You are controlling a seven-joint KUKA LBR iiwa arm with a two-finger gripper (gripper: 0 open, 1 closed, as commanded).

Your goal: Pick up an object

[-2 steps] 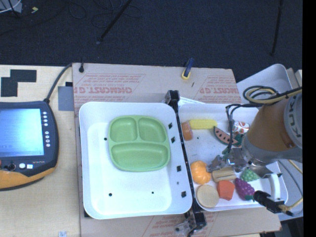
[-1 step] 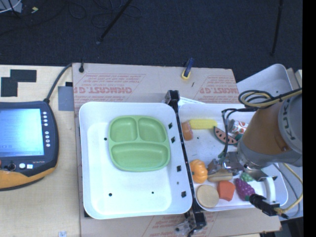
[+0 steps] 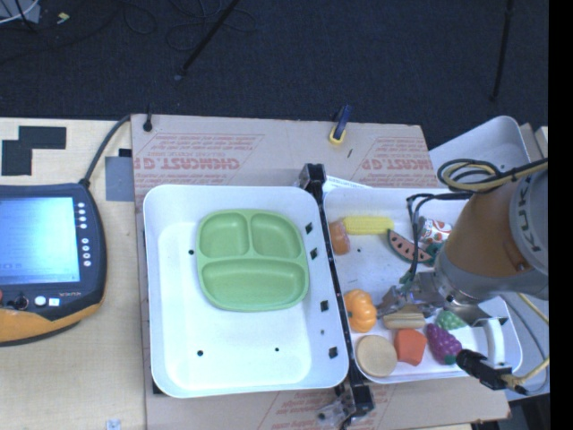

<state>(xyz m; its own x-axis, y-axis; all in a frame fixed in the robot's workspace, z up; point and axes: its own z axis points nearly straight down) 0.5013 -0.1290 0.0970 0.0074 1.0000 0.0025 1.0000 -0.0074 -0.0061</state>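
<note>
**A:** Where is the arm?

**B:** It reaches in from the right, over the right bin (image 3: 358, 379). The orange band (image 3: 479, 231) sits above the wrist, and the grey wrist bends down and to the left, so the gripper (image 3: 405, 301) points into the middle of that bin, low among the toys.

**A:** Is the gripper open or closed?

**B:** I cannot tell; its tip is a dark tangle against the clutter, and nothing can be seen gripped in it.

**A:** What lies around it?

**B:** Just left of it is a small orange pumpkin (image 3: 360, 310). Nearer than it are a tan wooden piece (image 3: 403, 320), a red block (image 3: 411, 347), a round beige disc (image 3: 377, 355) and a bunch of purple grapes (image 3: 444, 341), packed close together at the near end of the bin. Farther away lie a yellow corn cob (image 3: 368, 226), an orange piece (image 3: 337, 237) beside the divider, and a watermelon slice (image 3: 407, 245).

**A:** And the left bin?

**B:** The left bin (image 3: 179, 365) holds a green divided plate (image 3: 252, 260), lying flat toward its far side, well apart from the gripper. To the far left on the surface (image 3: 54, 365) rests a control pendant (image 3: 47, 258) with a lit screen.
</note>
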